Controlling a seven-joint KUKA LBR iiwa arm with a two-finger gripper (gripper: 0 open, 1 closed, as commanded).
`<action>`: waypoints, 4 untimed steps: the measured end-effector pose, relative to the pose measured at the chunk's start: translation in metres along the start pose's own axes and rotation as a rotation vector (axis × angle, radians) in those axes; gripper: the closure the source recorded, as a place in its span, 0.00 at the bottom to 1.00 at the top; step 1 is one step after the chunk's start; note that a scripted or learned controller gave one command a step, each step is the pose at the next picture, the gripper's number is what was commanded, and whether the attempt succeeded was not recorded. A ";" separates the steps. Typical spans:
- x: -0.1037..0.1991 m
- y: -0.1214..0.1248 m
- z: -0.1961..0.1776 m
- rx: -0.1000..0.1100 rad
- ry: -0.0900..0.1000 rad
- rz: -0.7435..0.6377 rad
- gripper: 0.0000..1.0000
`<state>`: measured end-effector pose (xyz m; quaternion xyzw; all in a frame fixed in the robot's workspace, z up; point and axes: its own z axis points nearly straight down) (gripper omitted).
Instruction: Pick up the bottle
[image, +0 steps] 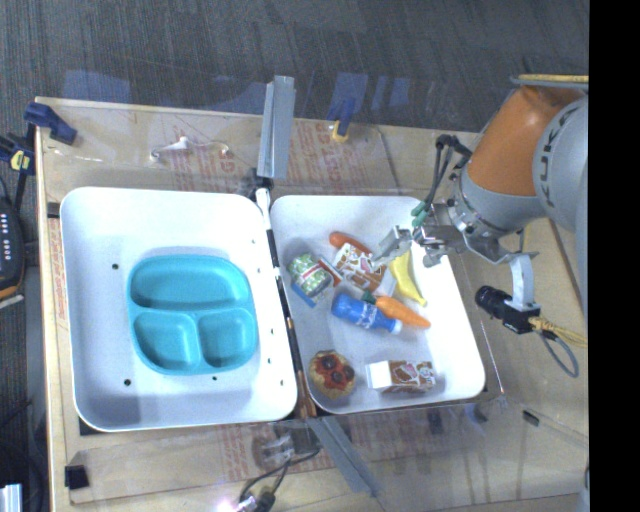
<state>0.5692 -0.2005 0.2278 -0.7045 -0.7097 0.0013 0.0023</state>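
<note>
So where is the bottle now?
The blue bottle lies in the right bin, near its middle, just below the carrot and the small red-white carton.

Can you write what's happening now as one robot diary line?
gripper: over right white bin | blue plastic bottle: lying in bin, not held | yellow banana: beside gripper

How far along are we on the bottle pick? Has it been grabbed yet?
Not grabbed yet. Done so far: the arm has reached over the right bin, and its claw sits above the food clutter near the banana. In hand: nothing that I can see. The blue bottle lies on its side on the bin floor, beside the carrot, below the claw in the view. Left: move onto the bottle, grip and lift it.
</note>
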 end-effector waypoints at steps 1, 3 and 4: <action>-0.012 -0.010 0.107 -0.031 -0.012 -0.159 0.00; 0.016 -0.022 0.126 -0.001 -0.001 -0.321 1.00; 0.080 0.055 0.042 -0.006 -0.003 -0.546 1.00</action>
